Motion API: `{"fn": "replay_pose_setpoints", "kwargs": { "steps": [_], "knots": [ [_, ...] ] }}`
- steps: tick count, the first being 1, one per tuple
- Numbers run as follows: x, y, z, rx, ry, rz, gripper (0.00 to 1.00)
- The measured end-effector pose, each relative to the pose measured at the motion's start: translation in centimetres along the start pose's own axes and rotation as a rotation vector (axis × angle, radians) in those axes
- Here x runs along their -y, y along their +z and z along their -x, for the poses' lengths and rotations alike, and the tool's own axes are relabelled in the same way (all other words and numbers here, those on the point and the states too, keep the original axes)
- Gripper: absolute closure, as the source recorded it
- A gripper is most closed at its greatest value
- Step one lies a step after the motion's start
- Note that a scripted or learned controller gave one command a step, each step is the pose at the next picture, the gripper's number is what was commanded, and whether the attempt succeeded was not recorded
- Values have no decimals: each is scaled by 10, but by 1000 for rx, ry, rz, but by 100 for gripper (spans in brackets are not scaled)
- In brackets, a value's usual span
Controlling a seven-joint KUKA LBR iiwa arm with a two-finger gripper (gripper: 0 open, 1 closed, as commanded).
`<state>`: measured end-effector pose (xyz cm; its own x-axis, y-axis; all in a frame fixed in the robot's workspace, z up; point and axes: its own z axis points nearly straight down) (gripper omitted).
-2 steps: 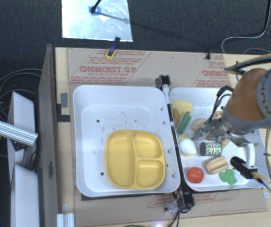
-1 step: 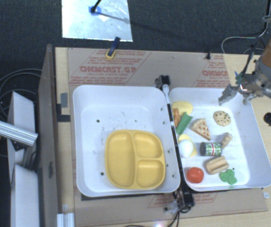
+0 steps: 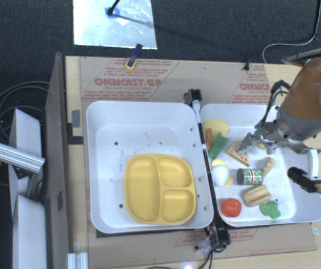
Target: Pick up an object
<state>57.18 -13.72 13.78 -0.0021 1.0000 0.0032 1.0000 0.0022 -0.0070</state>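
The right bin (image 3: 309, 206) holds several toy foods. Among them are a pizza slice (image 3: 238, 155), a green can (image 3: 251, 176), a white egg (image 3: 221, 176), a red tomato (image 3: 231, 207), a tan bread roll (image 3: 257, 195), a green leafy piece (image 3: 270, 209) and a small beige piece (image 3: 268, 165). A green pepper (image 3: 218, 145) and a yellow piece (image 3: 217, 126) lie by the bin's left wall. My gripper (image 3: 255, 141) hangs low over the bin's upper middle, just right of and above the pizza slice. Nothing shows held in it.
In the left bin (image 3: 110, 122) lies a yellow divided plate (image 3: 160, 188). A black divider clip (image 3: 193, 97) sits where the bins meet. The grey and orange arm (image 3: 312, 102) comes in over the right bin's far right corner. Cables run at the right edge.
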Motion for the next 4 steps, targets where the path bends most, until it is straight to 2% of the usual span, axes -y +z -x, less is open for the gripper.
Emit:
{"fn": "replay_pose_setpoints", "kwargs": {
  "steps": [1,2,3,4],
  "knots": [
    [19,56,-18,2,2,6,0],
    [-27,-50,-8,7,-3,21,0],
    [12,57,-16,2,3,6,0],
    [3,-69,15,8,2,20,0]
  ]
}}
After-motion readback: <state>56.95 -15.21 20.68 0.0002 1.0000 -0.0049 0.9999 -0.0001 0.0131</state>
